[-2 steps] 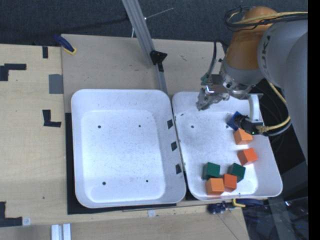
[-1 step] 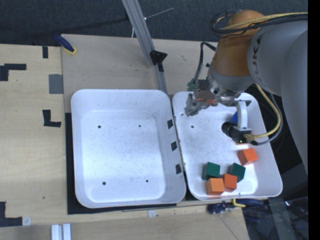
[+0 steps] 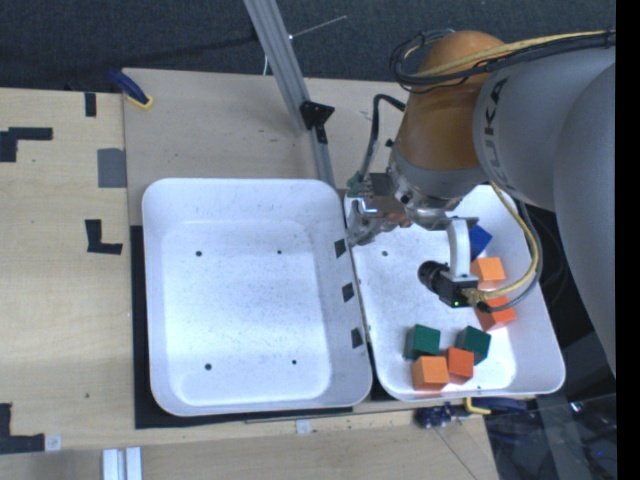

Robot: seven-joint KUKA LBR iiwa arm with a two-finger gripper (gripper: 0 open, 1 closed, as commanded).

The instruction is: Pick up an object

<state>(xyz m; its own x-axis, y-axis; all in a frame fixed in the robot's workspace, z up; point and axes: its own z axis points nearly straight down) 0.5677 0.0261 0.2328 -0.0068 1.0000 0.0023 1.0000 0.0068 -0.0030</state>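
Blocks [image 3: 440,353] clustered in right bin [image 3: 540,368] | arm [image 3: 450,138] overhead | fingers' state: cannot tell

Two white bins [image 3: 240,193], four orange blocks [image 3: 431,371], two green blocks [image 3: 423,340], one blue block [image 3: 481,238].

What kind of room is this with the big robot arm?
Probably a robot test lab. A wooden bench holds two white bins, one with coloured blocks, and a cabled arm reaches over them.

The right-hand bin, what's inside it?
In the right bin: two green blocks, orange blocks near its front, another orange block and a blue block further back. The arm covers the bin's far end.
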